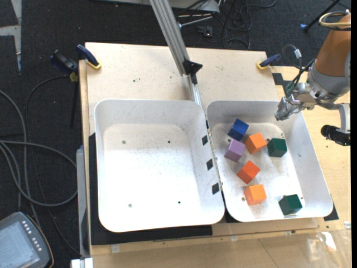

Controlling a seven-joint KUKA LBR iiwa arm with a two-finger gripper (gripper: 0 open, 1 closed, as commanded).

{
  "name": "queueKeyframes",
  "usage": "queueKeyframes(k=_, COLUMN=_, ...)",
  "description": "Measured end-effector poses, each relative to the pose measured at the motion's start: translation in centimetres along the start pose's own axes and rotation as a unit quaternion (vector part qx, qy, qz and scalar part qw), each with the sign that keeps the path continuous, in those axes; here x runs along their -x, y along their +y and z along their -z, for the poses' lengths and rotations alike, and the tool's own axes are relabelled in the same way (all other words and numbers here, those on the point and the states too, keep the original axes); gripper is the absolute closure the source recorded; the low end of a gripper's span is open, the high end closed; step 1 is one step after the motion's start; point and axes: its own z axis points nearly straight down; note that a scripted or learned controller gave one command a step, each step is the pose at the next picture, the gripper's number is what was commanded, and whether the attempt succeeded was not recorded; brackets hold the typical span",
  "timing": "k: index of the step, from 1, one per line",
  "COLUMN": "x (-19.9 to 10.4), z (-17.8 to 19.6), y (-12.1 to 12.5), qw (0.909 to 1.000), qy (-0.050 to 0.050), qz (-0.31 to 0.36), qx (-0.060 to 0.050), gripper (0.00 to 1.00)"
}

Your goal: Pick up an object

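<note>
Counter [139, 71] noted; pincer [283, 111] state undeterminable; green cube [276, 147] just below, crowded by orange cube [256, 142]: misgrasp judged likely.

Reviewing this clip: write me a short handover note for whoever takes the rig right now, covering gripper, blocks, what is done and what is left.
Gripper: over the upper right corner of the right bin, nothing seen between its fingers; open or shut cannot be told.
Blocks, all in the right bin: blue block, purple block, three orange blocks, two green blocks.
Left bin: holds no blocks.
Done: no block lifted yet.
Left: descend onto one block, grasp and lift. The upper green block lies nearest the gripper, so it is probably the easiest pick.
</note>
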Motion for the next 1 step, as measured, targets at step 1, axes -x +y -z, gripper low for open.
queueKeyframes(k=1, x=-0.05, z=6.56, y=0.26, qw=1.0000, qy=0.000, qz=0.001, qx=0.001, gripper=1.00)
